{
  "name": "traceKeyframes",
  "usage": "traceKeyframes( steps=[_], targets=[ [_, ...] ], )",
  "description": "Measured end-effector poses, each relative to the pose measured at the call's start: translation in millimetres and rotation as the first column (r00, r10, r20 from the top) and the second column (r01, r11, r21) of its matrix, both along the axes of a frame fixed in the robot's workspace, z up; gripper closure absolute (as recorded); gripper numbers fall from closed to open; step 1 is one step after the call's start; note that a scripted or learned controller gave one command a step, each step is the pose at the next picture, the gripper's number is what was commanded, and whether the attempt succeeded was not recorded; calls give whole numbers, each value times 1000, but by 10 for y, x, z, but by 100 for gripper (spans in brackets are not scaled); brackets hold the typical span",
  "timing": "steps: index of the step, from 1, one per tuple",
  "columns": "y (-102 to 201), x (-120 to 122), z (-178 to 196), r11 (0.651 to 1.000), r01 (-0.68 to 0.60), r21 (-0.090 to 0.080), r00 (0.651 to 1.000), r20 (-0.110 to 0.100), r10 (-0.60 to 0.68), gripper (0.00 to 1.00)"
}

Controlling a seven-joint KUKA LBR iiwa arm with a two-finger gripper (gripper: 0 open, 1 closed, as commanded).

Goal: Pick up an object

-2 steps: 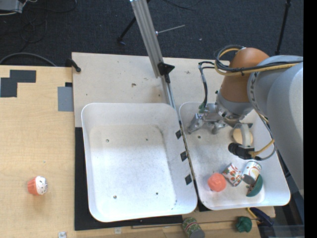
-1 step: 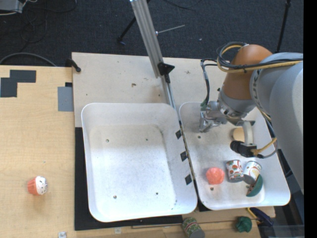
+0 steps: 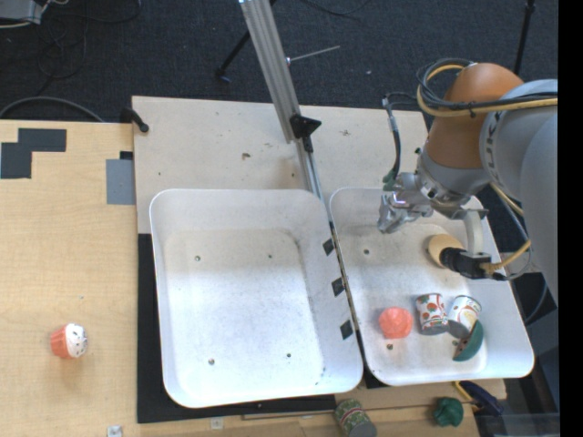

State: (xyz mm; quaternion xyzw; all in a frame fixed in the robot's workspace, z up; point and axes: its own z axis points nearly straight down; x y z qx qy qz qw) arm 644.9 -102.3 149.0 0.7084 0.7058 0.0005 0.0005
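My gripper (image 3: 394,211) hangs over the far left part of the right bin (image 3: 510,358), low above its floor, with nothing visible in it. In the near half of that bin lie an orange-red ball (image 3: 394,322), two small printed cans (image 3: 431,312) (image 3: 464,312) side by side, and a dark green curved piece (image 3: 471,342). A pale yellow rounded thing (image 3: 439,246) rests near the bin's right side, a short way right of the gripper. All these things lie apart from the gripper.
The left bin (image 3: 173,244) adjoins the right one along a shared rim with black clips. A slanted aluminium post (image 3: 278,71) ends just behind the bins. A red-and-white toy (image 3: 69,341) sits on the wooden table at left. Two green things (image 3: 351,417) (image 3: 446,411) lie before the bins.
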Motion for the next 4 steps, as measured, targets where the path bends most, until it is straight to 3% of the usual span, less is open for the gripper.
traceKeyframes(
  steps=[1,2,4],
  targets=[
    [3,-5,638,1000,-5,-1,1000,3,5,100],
    [-10,-3,884,1000,-3,0,1000,-1,3,100],
    [955,-59,853,1000,-8,2,1000,-6,8,100]
  ],
)
